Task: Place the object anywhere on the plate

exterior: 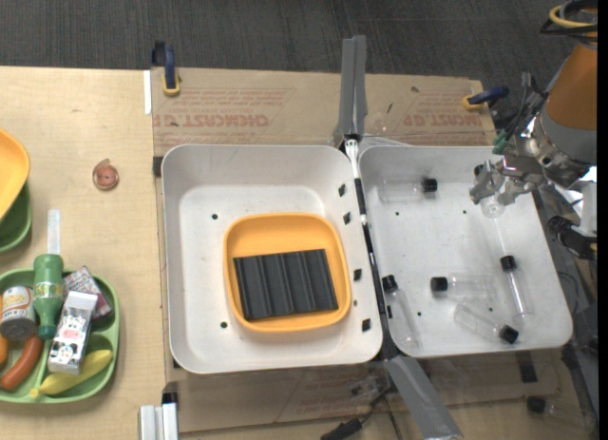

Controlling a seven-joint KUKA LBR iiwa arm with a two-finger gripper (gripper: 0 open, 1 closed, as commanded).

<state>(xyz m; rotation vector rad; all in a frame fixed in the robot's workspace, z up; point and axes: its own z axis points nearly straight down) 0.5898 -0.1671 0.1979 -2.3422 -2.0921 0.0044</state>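
An orange square plate (285,229) lies in the middle of the left bin (190,239). A dark grey ridged slab (285,284) rests on it. Several clear tubes with black caps lie in the right bin (456,239): one near the back (427,184), one in the middle (439,284), a long one at the right (513,291). My gripper (496,187) hangs over the right bin's back right corner, low, below the orange wrist band. Something clear shows at its tip, too faint to tell whether it is held.
A green tray (90,372) of toy food and bottles sits at the far left of the bench, with an orange bowl (9,177) behind it. Clamps hold a cardboard sheet (256,105) behind the bins. A metal divider (353,86) runs between the bins.
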